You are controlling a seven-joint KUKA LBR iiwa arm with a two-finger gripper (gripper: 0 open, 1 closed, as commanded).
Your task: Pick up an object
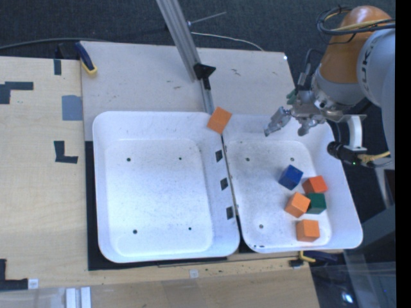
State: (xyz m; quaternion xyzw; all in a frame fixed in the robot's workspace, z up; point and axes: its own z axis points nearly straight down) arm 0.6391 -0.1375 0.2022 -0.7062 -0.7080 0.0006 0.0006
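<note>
One fixed camera looks down at a slant on my two shallow white plastic bins (103, 133), from moderately far.

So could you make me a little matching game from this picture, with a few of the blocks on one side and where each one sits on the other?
Things:
1. blue block
2. green block
3. orange block on the rim
4. lowest orange block

Places:
A. perched where the two bins meet, at the far edge
B. nearest the right bin's near edge
C. farthest left in the right bin's cluster
D. tucked between two orange blocks

Pairs: 1-C, 2-D, 3-A, 4-B
</note>
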